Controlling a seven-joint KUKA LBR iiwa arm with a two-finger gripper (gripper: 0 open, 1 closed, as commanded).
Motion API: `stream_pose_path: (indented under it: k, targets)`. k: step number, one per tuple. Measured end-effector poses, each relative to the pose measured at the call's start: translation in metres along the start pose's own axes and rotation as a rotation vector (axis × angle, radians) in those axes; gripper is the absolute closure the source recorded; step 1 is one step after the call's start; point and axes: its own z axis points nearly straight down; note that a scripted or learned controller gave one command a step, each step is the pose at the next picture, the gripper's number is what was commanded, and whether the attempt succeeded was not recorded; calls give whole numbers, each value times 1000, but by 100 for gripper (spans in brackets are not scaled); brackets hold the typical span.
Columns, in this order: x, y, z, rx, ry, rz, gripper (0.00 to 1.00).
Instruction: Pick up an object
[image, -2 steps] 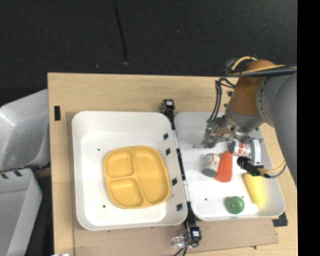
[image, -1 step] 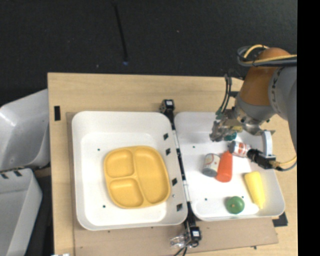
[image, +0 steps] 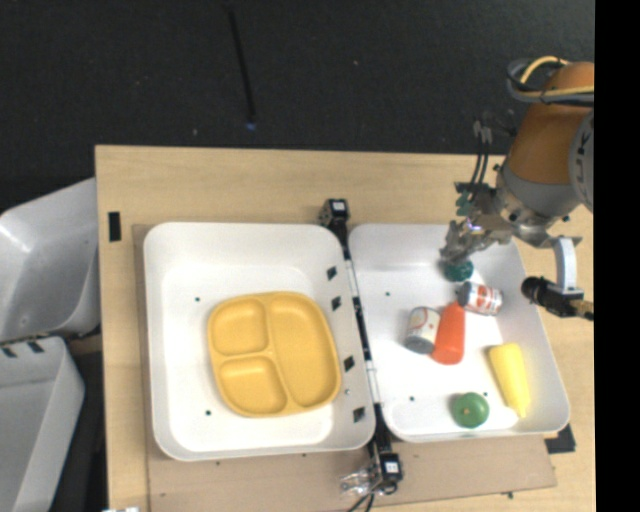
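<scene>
Two shallow white plastic bins side by side on a pale wooden bench (image: 120, 180), smooth and glossy, corners rounded. In the left bin (image: 180, 260), a yellow plastic plate (image: 272, 352), rounded-square, moulded into three compartments, lying flat near the middle.

In the right bin (image: 400, 250), small toy-like objects gathered toward the right half. An orange bottle-shaped piece (image: 451, 333), tapered and smooth, near the middle, touching a small grey-white can (image: 422, 328) with a red mark on its left side. A short red-and-white striped cylinder (image: 481, 297) lying just above the orange piece. A yellow elongated piece (image: 509, 377), like a corn cob or banana, by the right wall. A round green fruit-like object (image: 469, 409) near the front edge.

Grey arm with orange band entering from the right, gripper (image: 461, 252) lowered over the far-right part of the right bin. A small dark teal round object (image: 458, 268) right at the fingertips, touching or nearly so. Finger spread too blurred to tell, and whether the teal object sits between them likewise unclear.
</scene>
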Motion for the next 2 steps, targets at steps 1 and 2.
stream_pose_path:
  k: [1,2]
  targets:
    - [0,1,-65,-1,0,-9,100]
    - [43,7,-60,7,2,-11,100]
